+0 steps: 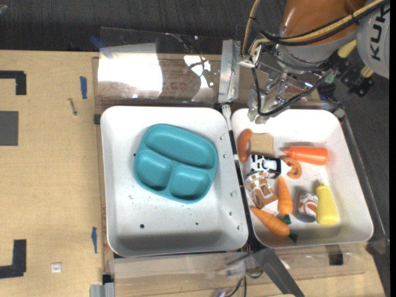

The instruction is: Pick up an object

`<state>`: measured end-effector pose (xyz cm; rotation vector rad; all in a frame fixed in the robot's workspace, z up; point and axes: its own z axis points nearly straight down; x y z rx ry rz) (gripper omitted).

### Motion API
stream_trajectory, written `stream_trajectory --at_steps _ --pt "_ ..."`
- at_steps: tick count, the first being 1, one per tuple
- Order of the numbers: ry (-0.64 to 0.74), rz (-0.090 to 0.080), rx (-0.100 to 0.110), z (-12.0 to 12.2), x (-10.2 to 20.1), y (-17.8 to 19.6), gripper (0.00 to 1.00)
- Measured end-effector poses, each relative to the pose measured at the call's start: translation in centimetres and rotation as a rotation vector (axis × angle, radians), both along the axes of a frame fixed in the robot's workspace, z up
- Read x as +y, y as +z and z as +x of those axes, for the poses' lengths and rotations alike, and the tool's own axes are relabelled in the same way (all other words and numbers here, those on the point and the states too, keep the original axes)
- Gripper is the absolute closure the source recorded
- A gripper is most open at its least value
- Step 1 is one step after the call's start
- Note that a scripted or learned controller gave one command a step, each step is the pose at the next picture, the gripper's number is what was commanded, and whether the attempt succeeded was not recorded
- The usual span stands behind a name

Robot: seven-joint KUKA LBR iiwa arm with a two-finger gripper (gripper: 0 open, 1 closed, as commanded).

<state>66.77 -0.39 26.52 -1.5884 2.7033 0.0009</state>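
Observation:
The right bin (352, 166) holds a jumble of toy food. A red-orange sausage (245, 142) lies beside a tan block (262, 144) at its far left. An orange carrot (307, 155) lies to their right. Lower down are a black-and-white packet (266, 163), a brown packet (262, 189), two more carrots (283, 195) (270, 221), a small can (305, 204) and a yellow bottle (327, 206). My gripper (263, 112) hangs over the bin's far-left corner, just above the tan block and sausage. Nothing is visibly held in it.
The left bin (124, 215) carries a teal divided plate (175, 161). A clear plastic sheet (161, 73) lies behind the bins. Cables (266, 39) loop around the wrist above the right bin's far wall. Wooden bench (43, 166) stretches to the left.

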Motion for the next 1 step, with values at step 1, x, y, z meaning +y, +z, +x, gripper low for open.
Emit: stream_trajectory --at_steps 1 --pt "0.183 -0.002 0.0 -7.76 -1.51 0.83 1.0"
